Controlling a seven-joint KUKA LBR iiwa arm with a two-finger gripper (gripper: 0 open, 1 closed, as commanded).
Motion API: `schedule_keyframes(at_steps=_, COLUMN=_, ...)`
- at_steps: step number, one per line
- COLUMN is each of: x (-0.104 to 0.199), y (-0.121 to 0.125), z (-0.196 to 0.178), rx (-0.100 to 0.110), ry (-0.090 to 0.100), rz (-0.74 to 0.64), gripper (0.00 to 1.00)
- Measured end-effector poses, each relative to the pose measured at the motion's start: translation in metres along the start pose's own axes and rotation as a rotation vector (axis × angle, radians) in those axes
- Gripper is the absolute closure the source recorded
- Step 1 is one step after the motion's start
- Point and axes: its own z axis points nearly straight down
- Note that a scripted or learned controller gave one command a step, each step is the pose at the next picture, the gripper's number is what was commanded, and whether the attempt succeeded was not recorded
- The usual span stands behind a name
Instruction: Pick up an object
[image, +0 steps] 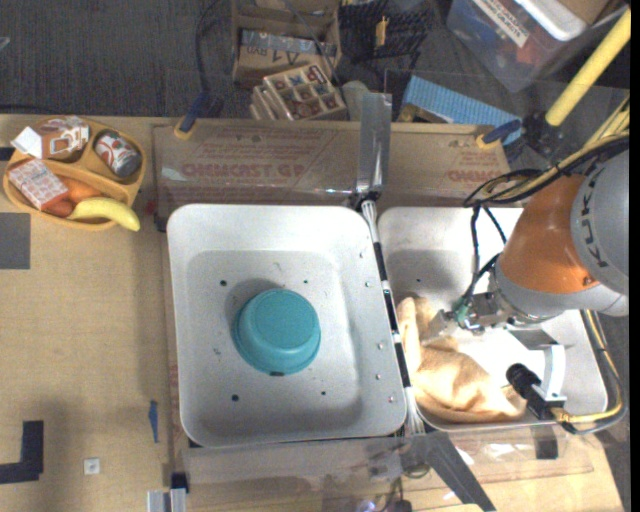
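**Risk: weak pinch on cloth, or a hit on the bin wall**

Cloth (455, 375) lies bunched in the right bin (440, 225), against its near-left wall. Arm (545, 250) hangs over it, wrist just above the cloth's upper edge. Jaws: can't tell wide or narrow, wrist hides them. Likely failures: they catch one loose fold and it slides out, or they clip the wall beside the cloth. Bowl (278, 330), upside down mid left bin (200, 250), well apart, unobstructed, but a smooth dome is probably a poor grip. Farther back: cardboard (260, 165), toy-food tray (60, 165) on the tabletop. Neither interferes.
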Motion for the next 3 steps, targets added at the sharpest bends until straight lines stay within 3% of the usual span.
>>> schedule_keyframes(at_steps=1, x=-0.002, y=0.039, z=0.001, rx=0.001, ry=0.001, rz=-0.343, gripper=0.00)
schedule_keyframes(at_steps=2, x=-0.003, y=0.040, z=-0.010, rx=-0.004, ry=0.000, rz=-0.340, gripper=1.00)
schedule_keyframes(at_steps=3, x=-0.003, y=0.040, z=-0.010, rx=-0.004, ry=0.000, rz=-0.340, gripper=0.00)
